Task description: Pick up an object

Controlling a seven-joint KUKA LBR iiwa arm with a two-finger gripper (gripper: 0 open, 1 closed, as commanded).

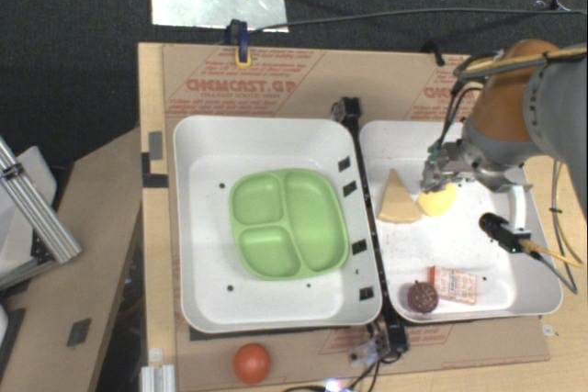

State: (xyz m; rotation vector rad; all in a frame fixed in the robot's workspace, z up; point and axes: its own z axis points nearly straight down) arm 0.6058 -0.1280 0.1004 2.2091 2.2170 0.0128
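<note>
Right of frame, gripper (439, 182): over lemon (437, 200); grip state cannot be told
Advice: descend straight, avoid wedge (397, 200)

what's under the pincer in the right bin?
The pincer sits right over a yellow round object, next to a tan cheese wedge. The yellow object's top is covered by the pincer, so contact can't be judged.

Green tray (288, 223) glossy plastic; bins (197, 197) matt white.
</note>
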